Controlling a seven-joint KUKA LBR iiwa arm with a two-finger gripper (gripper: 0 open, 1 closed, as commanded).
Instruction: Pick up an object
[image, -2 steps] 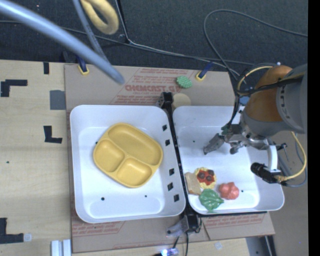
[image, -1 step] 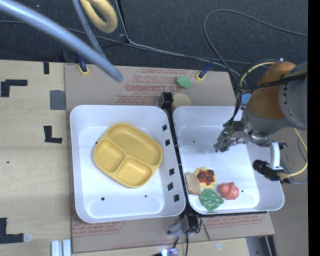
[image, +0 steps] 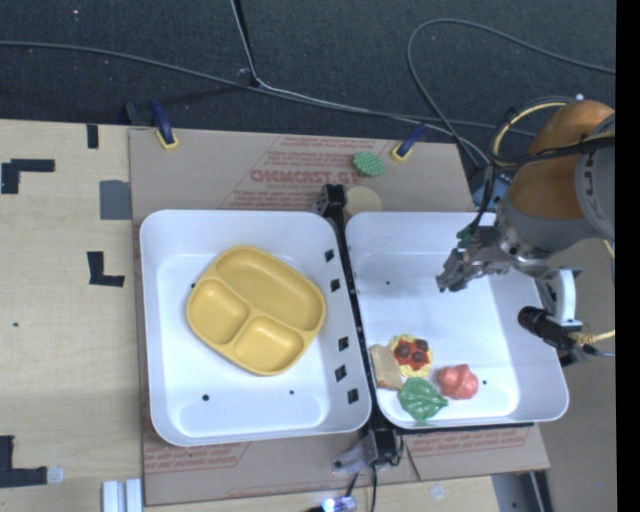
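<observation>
Tool (image: 452, 280) hovers over the right bin (image: 500, 320), grip state unclear; toys (image: 425, 380) lie untouched at its near edge; pick not begun.

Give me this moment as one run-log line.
arm: over right bin | hand: above bin floor, holding nothing seen | toys: clustered at near edge, untouched | yellow tray: left bin | pick: not yet done
</observation>
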